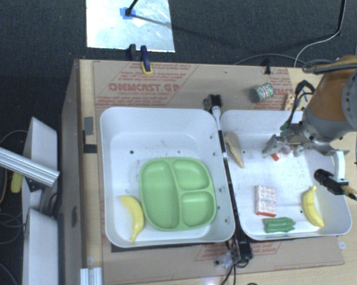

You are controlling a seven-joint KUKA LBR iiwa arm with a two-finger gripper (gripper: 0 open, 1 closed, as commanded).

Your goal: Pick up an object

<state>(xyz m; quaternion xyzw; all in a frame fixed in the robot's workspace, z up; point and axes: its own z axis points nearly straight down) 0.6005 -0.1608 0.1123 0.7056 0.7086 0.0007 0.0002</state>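
My gripper [277, 148] is low over the upper part of the right bin [249, 123], reaching in from the right. A small red thing [275, 156] shows just beneath its tip; whether it is held is unclear. In the same bin lie a tan cone-shaped piece [234, 149] by the left wall, a red-and-white box [265, 200], a green piece [279, 224] near the front wall and a yellow banana [311, 206] at the right. The left bin [161, 123] holds a green divided plate [177, 193] and another yellow banana [133, 217].
A small green-and-white can [263, 91] lies on the brown board behind the right bin. The ridge between the bins [222, 159] runs just left of the tan piece. Bare floor lies in the right bin's middle.
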